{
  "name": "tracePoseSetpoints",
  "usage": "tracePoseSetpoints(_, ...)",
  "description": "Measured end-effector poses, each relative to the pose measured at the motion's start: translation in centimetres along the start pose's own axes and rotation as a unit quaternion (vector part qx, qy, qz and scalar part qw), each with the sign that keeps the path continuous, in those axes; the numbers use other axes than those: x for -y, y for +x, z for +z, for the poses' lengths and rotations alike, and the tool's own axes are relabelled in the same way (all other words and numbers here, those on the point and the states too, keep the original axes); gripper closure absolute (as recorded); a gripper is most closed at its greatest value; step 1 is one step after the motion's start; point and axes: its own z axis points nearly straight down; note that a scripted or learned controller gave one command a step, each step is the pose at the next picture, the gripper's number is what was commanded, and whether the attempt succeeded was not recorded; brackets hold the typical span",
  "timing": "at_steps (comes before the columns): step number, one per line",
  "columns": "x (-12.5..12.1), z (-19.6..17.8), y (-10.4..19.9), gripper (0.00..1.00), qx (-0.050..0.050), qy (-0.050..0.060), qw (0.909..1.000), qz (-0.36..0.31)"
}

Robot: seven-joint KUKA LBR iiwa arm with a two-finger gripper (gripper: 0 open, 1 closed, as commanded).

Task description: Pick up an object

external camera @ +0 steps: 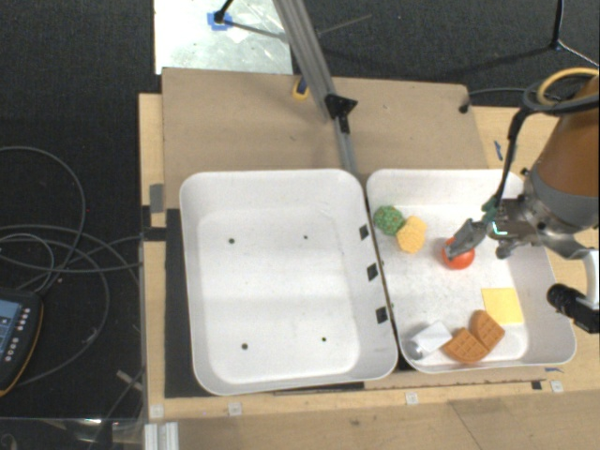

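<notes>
Right bin (441, 184): claw (461, 242) at red object (458, 256), mid-floor, grip state unclear.

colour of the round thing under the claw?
Red-orange; the round object sits in the right bin, best seen in the camera view.

Arm (562, 172) reaches leftward, fingers (466, 235) angled down.

Black cables (56, 242) + handheld controller (14, 331) on dark floor left of bench; tripod leg (314, 59) above.
</notes>
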Motion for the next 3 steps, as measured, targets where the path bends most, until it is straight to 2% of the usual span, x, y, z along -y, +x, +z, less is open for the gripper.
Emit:
tracePoseSetpoints(1,-0.1,-0.2,0.0,0.00,0.000,-0.002,1.0000,0.001)
tracePoseSetpoints(3,1.6,10.8,-0.4,0.00,0.000,0.001,1.0000,0.003)
